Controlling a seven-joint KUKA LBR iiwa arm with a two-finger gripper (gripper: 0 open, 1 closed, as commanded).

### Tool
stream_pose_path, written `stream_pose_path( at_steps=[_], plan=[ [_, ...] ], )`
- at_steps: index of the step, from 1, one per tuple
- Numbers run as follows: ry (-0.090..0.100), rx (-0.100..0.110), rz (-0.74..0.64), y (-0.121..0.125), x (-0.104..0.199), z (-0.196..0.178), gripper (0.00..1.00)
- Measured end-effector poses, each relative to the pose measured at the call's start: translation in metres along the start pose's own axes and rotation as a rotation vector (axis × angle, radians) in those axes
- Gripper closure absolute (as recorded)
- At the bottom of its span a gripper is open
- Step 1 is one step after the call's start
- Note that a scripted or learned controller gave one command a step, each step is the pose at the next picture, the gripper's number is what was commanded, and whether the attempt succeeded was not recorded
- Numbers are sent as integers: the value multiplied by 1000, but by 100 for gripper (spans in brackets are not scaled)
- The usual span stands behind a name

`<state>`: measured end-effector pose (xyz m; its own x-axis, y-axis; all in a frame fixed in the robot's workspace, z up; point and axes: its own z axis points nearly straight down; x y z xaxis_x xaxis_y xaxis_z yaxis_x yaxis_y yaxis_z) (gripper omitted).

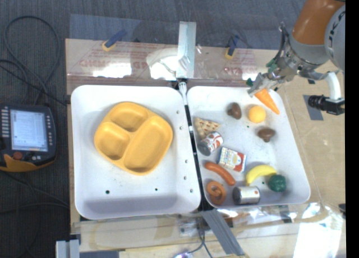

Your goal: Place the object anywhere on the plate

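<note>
**Robot arm hanging over a bin of toy food beside a yellow plate**

Two shallow white bins are sitting side by side on a bench. The left bin (84, 195) is holding a yellow plate (133, 137) with three compartments, lying flat near the bin's middle. The right bin (294, 161) is carrying a scatter of toy food. A grey arm with an orange band (314, 13) is reaching in from the right, and its gripper (263, 83) is hovering at the right bin's far edge. An orange carrot (268, 100) is lying tilted just beneath it, touching or nearly touching the gripper tip; I cannot tell whether the claw is open, closed or gripping the carrot.

Nearer to me in that bin are lying a red sausage (220, 172), a small carton (231, 159) whose printing is too blurred to read, a yellow banana (260, 173), a waffle (206, 125), a silver can (246, 195), an orange ball (257, 114) and a green piece (276, 183).

A handheld control screen (27, 134) is resting off to the left; its display is unreadable.
</note>
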<state>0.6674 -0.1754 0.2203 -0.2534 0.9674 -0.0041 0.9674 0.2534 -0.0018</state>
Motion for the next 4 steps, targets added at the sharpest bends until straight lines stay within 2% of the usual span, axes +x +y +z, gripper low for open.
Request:
stream_pose_path(
  at_steps=[4],
  plan=[
    [-15,-2,-4,2,-1,-38,100]
  ],
)
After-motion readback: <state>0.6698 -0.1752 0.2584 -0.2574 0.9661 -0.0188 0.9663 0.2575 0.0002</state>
